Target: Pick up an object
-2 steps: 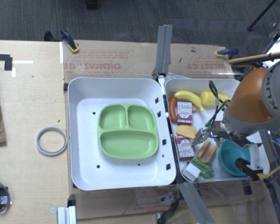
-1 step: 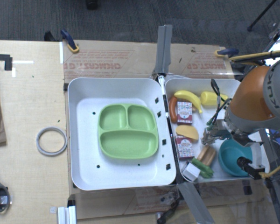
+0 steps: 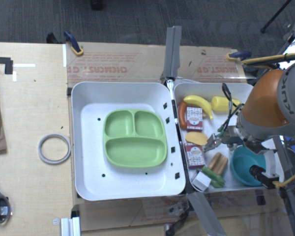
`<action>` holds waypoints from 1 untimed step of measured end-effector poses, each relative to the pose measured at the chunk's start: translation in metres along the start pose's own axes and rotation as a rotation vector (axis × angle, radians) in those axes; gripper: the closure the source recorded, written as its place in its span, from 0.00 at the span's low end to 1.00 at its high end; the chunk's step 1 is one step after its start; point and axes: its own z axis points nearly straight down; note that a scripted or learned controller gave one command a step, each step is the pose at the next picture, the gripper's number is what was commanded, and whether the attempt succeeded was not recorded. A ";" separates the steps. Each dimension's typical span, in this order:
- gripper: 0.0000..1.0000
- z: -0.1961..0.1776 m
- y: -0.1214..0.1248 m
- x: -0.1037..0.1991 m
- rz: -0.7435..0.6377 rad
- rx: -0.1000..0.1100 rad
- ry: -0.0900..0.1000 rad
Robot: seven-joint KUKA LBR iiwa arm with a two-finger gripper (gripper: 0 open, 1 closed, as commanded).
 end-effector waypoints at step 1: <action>0.00 0.003 -0.025 -0.004 -0.145 -0.029 -0.002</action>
